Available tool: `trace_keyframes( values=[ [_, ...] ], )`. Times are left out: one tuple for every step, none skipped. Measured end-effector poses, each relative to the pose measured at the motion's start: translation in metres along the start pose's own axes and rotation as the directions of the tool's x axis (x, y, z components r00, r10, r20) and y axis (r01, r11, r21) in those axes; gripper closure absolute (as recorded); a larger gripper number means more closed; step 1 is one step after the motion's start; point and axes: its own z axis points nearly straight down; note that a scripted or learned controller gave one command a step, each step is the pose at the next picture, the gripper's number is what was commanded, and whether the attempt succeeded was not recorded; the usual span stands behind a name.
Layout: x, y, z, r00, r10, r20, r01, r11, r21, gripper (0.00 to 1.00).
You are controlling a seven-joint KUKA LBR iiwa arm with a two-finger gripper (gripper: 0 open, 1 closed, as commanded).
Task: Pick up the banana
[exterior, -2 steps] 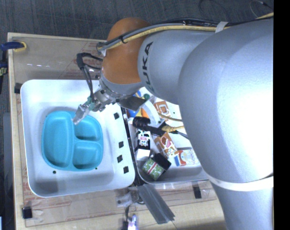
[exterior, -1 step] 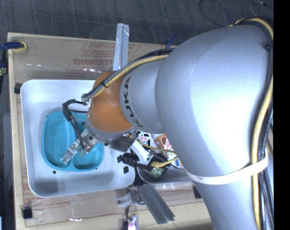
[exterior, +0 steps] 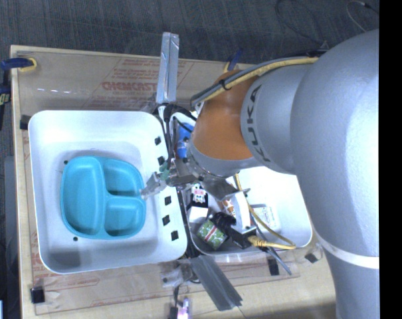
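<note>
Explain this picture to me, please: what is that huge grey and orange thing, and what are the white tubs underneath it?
You are looking down at a slant from one camera fixed above a bench. The big grey shape is a robot arm reaching in from the right, and the orange band sits just above its wrist. At the arm's tip is the gripper, its grasping hand, hanging over the wall between two shallow white bins. The left bin holds a blue divided plate. The right bin is mostly covered by the arm, and a small green thing lies in it. I cannot tell whether the gripper holds anything.
</note>
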Motion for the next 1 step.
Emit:
trace_keyframes(
  values=[
    [0.0865,-0.0082,0.0012,0.985,0.174,-0.001,-0.174,0.985,0.005,0.00]
  ],
)
